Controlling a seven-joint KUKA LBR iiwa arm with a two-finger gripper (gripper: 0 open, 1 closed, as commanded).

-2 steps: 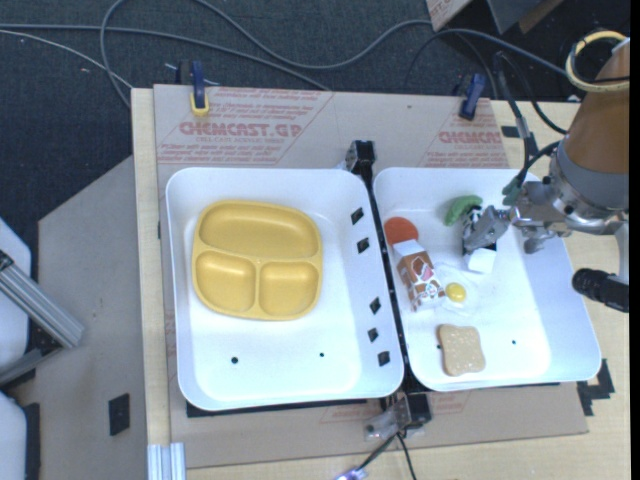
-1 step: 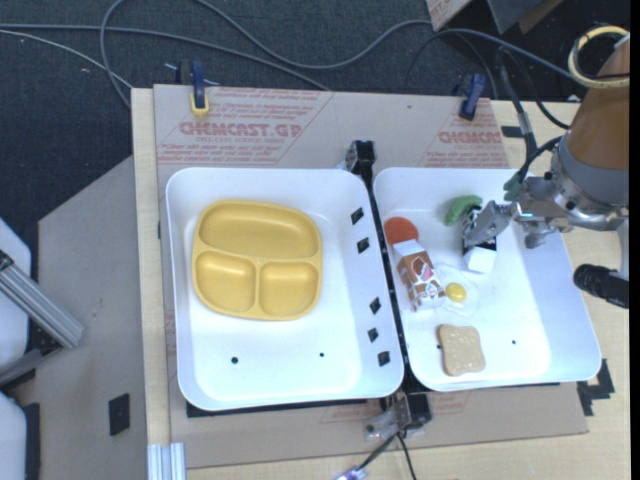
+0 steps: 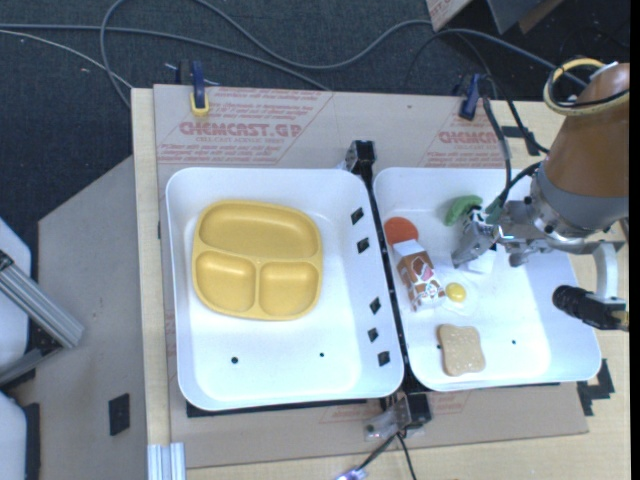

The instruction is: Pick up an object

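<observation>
My gripper [image 3: 476,249] hangs low over the right bin [image 3: 540,353], near its upper middle. A green leafy toy [image 3: 462,208] lies just above and left of it. A small milk carton with an orange-red cap [image 3: 413,265] lies to the left, near the divider. A little yellow egg-like piece [image 3: 456,292] sits below the gripper. A tan slice of bread [image 3: 461,349] rests near the bin's front edge. Something white shows under the fingertips, and I cannot make out what it is.
The left bin [image 3: 300,358] holds a yellow three-compartment tray [image 3: 257,259]. Black clips run along the divider [image 3: 378,268] between the bins. The arm's grey body and orange band [image 3: 590,138] cover the right bin's upper right part. Cables trail behind the bench.
</observation>
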